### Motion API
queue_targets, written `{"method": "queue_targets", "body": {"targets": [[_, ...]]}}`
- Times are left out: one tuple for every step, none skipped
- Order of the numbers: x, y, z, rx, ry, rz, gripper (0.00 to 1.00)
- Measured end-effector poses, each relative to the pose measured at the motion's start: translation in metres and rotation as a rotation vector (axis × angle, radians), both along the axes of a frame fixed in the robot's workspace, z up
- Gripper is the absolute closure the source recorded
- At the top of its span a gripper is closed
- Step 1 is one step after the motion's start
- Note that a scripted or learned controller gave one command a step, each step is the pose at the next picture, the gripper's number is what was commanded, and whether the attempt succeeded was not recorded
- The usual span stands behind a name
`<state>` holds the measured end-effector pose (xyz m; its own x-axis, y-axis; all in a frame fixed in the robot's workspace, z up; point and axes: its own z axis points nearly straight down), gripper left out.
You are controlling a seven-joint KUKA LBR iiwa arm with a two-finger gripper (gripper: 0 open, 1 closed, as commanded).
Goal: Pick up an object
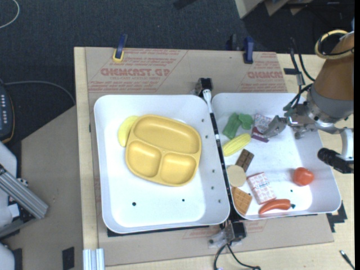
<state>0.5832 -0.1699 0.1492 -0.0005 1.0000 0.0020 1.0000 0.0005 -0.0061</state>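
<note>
Bench (84,151) bears 2 white bins (112,207) side by side.

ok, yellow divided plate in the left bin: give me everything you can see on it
The yellow plate looks like smooth plastic with three compartments: one long one at the far side, two smaller ones nearer. It lies flat, face up, slightly rotated, in the upper middle of the left bin. A yellow banana-like piece pokes out at its left edge.
</note>
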Motion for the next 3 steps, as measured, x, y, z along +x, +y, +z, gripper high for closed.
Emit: {"method": "queue_targets", "body": {"targets": [[0.0, 0.0, -0.064, 0.001, 0.002, -0.001, 0.0], [0.0, 0.0, -0.065, -0.001, -0.003, -0.001, 0.0], [0.001, 0.0, -0.053, -0.002, -0.007, -0.001, 1.0]]}}
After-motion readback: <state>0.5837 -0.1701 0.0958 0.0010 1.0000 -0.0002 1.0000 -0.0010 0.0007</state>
